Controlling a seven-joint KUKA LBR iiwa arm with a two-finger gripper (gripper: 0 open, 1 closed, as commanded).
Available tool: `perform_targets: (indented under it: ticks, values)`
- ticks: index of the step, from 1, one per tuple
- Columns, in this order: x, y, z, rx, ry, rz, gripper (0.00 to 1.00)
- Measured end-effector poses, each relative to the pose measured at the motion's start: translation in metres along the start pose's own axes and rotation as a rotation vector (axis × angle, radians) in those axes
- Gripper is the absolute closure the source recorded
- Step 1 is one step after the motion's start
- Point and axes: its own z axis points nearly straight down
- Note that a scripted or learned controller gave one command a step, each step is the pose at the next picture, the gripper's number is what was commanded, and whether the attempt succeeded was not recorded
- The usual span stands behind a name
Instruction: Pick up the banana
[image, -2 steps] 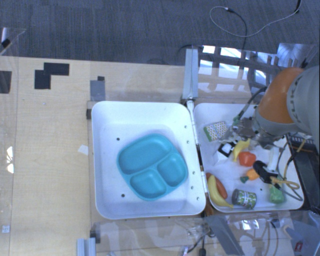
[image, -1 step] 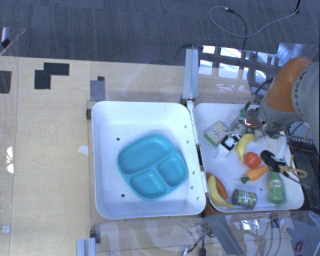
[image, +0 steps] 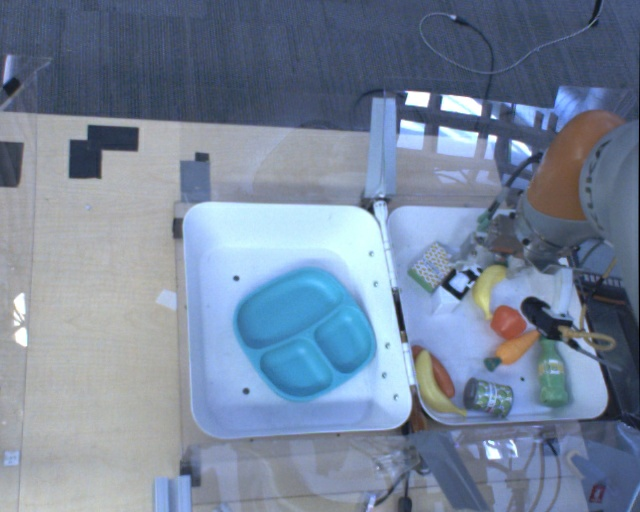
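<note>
The KUKA arm's gripper (image: 497, 243) is hovering over the right bin (image: 420, 232), just above a banana (image: 487, 289) lying beside a red pepper (image: 508, 321); whether its fingers are parted cannot be told.

Robot lab, bench (image: 90, 300), white bins (image: 200, 300), cables (image: 470, 40)

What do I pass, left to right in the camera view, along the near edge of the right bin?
Banana lying by the bin's left wall → dark green can on its side → green bottle near the bin's right wall. The orange carrot sits just behind, overlapping the can-to-bottle span, so I leave it out.
</note>
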Motion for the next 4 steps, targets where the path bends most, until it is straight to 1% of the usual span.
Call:
perform_targets:
  ticks: [1,2,3,4]
  values:
    - [0.003,0.008,-0.017,-0.024,0.001,-0.006,1.00]
    - [0.074,0.018,-0.074,0.043,-0.006,0.268,1.00]
    - [0.074,0.018,-0.074,0.043,-0.006,0.267,0.00]
    - [-0.006,0.003,-0.024,0.044,-0.007,0.297,0.00]
